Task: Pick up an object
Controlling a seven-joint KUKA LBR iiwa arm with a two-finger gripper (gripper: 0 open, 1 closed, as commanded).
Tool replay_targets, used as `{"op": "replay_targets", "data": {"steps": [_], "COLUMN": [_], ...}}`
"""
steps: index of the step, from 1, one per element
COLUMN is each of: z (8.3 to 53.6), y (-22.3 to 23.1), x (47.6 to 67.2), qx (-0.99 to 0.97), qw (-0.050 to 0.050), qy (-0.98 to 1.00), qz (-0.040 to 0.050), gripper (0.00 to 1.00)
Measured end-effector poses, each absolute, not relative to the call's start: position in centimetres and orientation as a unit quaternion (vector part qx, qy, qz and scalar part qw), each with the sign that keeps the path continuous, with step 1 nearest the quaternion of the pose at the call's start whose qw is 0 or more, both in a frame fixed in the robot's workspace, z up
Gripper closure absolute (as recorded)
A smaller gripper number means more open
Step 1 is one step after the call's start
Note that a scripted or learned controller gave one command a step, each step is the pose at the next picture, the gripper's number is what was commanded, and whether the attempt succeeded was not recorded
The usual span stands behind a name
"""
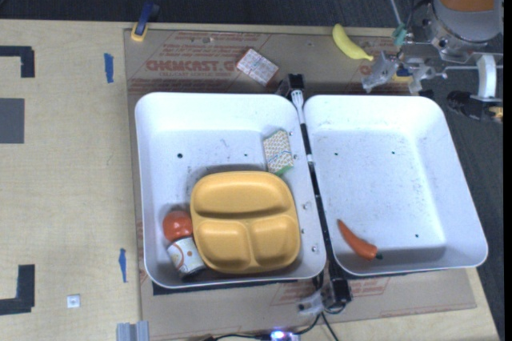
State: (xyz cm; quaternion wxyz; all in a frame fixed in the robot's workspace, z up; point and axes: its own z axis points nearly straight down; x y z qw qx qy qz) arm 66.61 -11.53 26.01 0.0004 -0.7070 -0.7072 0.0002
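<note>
Above the right bin's far edge, we see the gripper hovering beyond the rim, nothing between its fingers; open or closed, we cannot tell.
We fancy the carrot, lying alone near the right bin's front wall: looks light, stiff, probably smooth plastic, so we'd pinch it across its thick middle. The yellow tray in the left bin looks too broad.

Both bins are white; the left one holds a mustard-yellow compartment tray, a red-orange ball, and a patterned green-and-white packet. The right bin holds an orange carrot. A yellow banana lies on tan cardboard printed in red.
</note>
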Motion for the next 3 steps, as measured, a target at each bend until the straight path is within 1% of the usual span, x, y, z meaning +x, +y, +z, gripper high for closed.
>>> {"op": "replay_targets", "data": {"steps": [1,2,3], "z": [23.5,24.5,23.5], "y": [-9.7,-10.3,-10.1], "x": [61.2,53.9,47.9], "qx": [-0.707,-0.707,-0.707], "qw": [0.001,0.001,0.001], "qy": [-0.707,-0.707,-0.707], "qz": [0.0004,0.0003,0.0001], "gripper": [0.00,0.00,0.00]}}
